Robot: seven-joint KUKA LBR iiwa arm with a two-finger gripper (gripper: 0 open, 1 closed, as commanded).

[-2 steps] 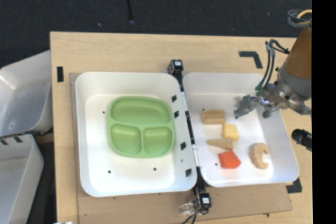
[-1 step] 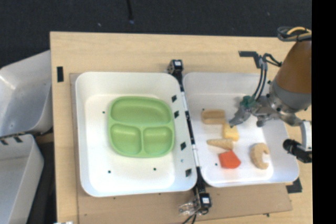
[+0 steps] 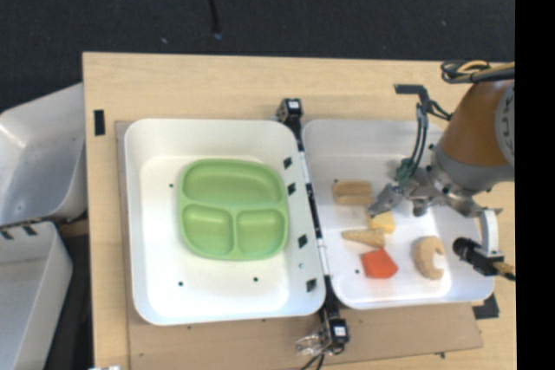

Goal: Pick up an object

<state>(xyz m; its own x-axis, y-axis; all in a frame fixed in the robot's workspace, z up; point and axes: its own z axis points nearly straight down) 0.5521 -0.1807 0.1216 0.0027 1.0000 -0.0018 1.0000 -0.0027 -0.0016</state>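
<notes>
The right white bin (image 3: pixel 347 139) holds several small items. A tan block (image 3: pixel 353 191) lies near its left wall, with a yellow piece (image 3: pixel 382 224) and a pale cone (image 3: pixel 362 236) below it. Toward the front edge sit a red-orange block (image 3: pixel 379 264) and a beige ring-shaped piece (image 3: pixel 428 257). My gripper (image 3: pixel 401 204) hangs over the middle of this bin, just right of the tan block and above the yellow piece. It is open, and its left finger (image 3: pixel 381 202) slants down toward the yellow piece. Nothing sits between the fingers.
The left white bin (image 3: pixel 147 273) holds a green divided plate (image 3: pixel 232 208). A ridge with black clips (image 3: pixel 305 212) separates the two bins. The arm's orange band (image 3: pixel 475 130) and cables rise over the right bin's far right side.
</notes>
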